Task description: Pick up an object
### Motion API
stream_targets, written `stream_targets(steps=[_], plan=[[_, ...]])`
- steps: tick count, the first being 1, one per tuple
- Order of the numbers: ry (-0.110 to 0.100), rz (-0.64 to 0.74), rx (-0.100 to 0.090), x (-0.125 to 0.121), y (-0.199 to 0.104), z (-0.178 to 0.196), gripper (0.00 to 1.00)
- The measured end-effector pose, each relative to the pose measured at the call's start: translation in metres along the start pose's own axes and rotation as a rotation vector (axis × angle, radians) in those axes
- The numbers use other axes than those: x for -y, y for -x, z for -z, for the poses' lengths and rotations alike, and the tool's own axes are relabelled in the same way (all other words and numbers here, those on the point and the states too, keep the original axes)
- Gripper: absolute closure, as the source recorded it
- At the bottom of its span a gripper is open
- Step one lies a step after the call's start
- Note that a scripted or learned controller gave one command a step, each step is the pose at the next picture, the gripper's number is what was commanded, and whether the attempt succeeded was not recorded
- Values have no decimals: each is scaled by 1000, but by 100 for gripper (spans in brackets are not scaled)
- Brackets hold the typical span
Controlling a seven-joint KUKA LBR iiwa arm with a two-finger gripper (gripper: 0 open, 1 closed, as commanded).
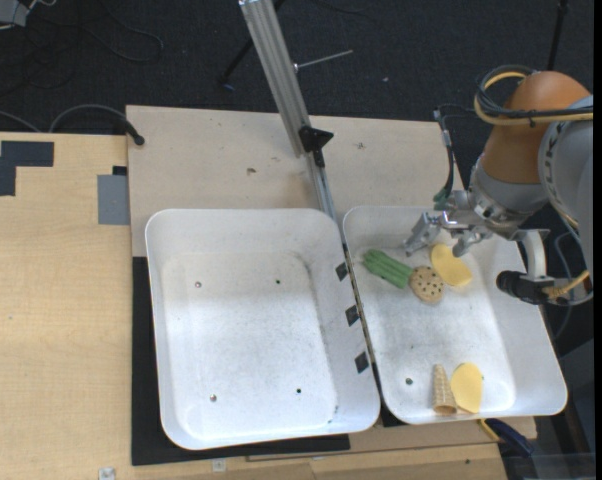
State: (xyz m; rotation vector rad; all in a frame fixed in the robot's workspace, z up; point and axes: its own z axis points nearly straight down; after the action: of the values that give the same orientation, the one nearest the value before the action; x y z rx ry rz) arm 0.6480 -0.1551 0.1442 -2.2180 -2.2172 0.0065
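Cone (442, 389) and yellow disc (468, 386) lie nearest, touching.
Gripper (443, 230) hangs open above the right bin (526, 368); no writing is legible anywhere.

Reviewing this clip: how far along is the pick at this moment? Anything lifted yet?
Done: the gripper has reached the right bin, above the far-end cluster.
In hand: nothing is visible between its fingers. The green piece, round cookie and yellow piece lie on the bin floor just below it.
Left: closing on one item and lifting it. The cone and yellow disc at the near end sit untouched.
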Motion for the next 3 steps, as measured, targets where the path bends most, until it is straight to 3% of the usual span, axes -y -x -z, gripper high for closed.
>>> stream_targets(steps=[1, 2, 3], plan=[[9, -2, -1, -2, -1, -49, 0], [14, -3, 2, -4, 0, -35, 100], [11, 2, 2, -8, -6, 26, 100]])
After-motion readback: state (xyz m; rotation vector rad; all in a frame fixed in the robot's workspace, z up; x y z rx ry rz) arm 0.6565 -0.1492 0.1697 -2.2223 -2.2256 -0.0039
